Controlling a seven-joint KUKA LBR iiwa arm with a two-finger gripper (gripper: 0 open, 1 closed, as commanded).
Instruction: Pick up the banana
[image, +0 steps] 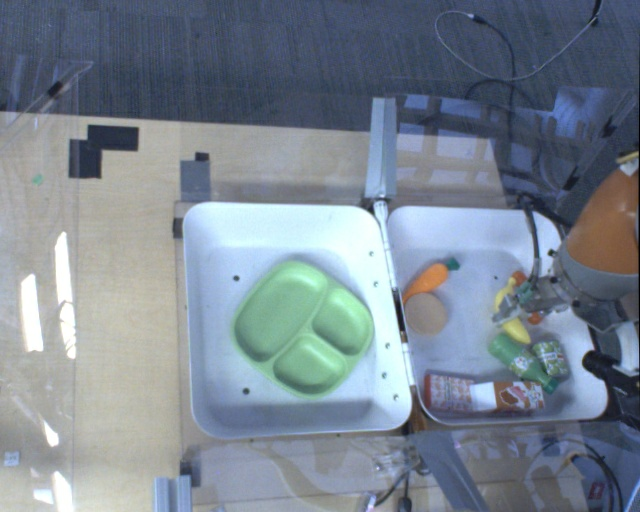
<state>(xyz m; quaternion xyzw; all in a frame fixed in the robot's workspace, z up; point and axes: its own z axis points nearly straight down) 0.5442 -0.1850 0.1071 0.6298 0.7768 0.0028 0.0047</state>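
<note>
The ketchup bottle (485, 393) lies along the right bin's (470, 235) 6 o'clock wall. The fingers (522, 297), at 3 o'clock, sit low over the banana (510, 300); their spread can't be made out. Banana unlifted; grasp and raise remain.

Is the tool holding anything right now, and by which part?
Cannot be told. The tool sits low in the right bin, right over the banana, but the view is too blurred to show anything between its tips.

Open floor mid right bin (470, 340); green bottle (528, 358) and ketchup bottle (485, 393) crowding its near-right corner.
</note>
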